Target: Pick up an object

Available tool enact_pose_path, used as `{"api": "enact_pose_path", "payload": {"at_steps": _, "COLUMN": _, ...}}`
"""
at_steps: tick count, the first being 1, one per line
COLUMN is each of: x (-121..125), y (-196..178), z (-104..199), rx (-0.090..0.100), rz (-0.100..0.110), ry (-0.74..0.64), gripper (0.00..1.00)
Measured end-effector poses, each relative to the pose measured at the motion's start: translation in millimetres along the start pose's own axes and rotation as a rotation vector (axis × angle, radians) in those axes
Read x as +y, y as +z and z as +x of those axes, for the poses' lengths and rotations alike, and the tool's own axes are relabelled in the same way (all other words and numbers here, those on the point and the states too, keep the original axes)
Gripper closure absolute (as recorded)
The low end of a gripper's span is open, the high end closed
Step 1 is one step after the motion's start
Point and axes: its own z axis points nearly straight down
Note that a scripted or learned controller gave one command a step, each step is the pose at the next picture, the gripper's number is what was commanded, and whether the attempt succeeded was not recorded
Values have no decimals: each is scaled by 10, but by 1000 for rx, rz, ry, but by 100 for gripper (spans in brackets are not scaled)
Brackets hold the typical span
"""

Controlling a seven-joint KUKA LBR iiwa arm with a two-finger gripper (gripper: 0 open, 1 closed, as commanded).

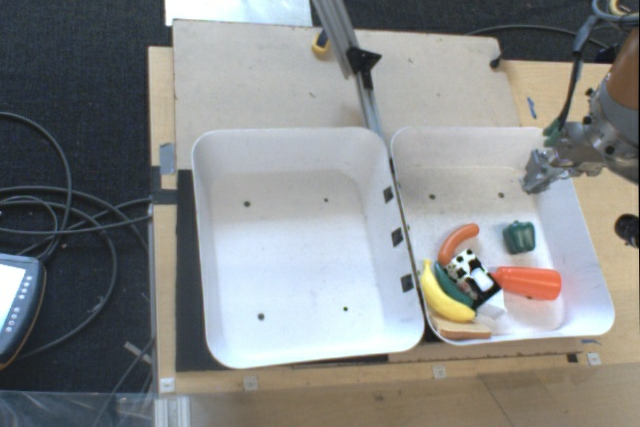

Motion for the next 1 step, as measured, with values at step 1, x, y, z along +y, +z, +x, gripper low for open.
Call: {"api": "enact_pose_path", "payload": {"at_steps": 1, "x": 147, "y": 157, "z": 551, "rx": 1, "rz": 2, "ry": 0, "gripper": 100}}
